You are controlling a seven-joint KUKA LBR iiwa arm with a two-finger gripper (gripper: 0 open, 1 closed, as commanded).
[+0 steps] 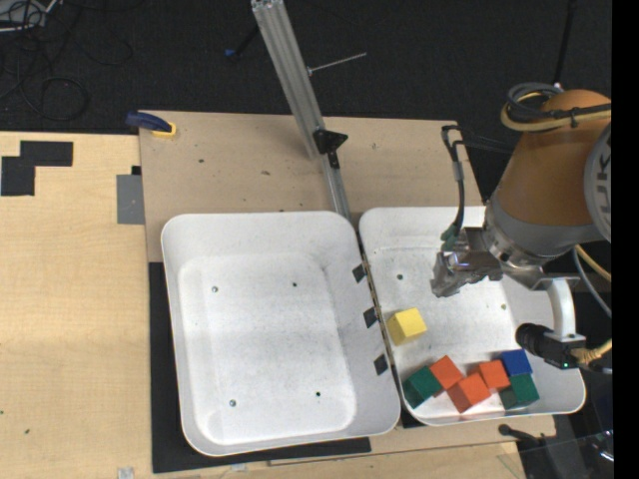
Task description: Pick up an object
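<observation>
The right bin (pixel 419 230) holds a yellow cube (pixel 406 325) near its left wall. Along its front edge lie a green cube (pixel 422 384), two orange cubes (pixel 446 372) (pixel 493 375) with an orange-red block (pixel 469 394) between them, a blue cube (pixel 516 362) and a dark green cube (pixel 520 394). My gripper (pixel 446 279) hangs over the middle of the right bin, up and to the right of the yellow cube, with nothing visibly between its fingers.
The left bin (pixel 200 238) sits beside the right one, with black clips (pixel 370 316) along the shared wall. A slanted aluminium rail (pixel 297 78) rises behind the bins. The grey and orange arm (pixel 551 183) covers the right bin's far right side.
</observation>
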